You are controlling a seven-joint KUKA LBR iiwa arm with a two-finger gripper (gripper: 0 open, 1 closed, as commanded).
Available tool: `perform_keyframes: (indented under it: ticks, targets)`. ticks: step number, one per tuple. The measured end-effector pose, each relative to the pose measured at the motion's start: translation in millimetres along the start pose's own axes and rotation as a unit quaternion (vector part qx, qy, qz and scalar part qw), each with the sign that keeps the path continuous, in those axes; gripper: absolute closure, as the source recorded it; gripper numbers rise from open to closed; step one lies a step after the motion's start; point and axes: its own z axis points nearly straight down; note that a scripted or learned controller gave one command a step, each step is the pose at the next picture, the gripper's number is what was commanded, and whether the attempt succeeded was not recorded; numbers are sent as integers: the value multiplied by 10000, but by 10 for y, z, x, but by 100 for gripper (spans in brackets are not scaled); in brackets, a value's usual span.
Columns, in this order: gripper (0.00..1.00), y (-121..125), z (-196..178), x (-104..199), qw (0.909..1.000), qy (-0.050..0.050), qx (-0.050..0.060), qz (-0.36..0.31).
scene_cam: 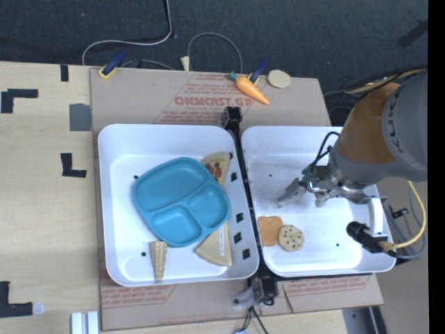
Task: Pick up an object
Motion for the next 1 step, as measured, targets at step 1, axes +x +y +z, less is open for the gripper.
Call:
perform_keyframes:
  ticks: [1]
  targets:
    - [0, -529, 442, 181, 10000, 7, -6, -4]
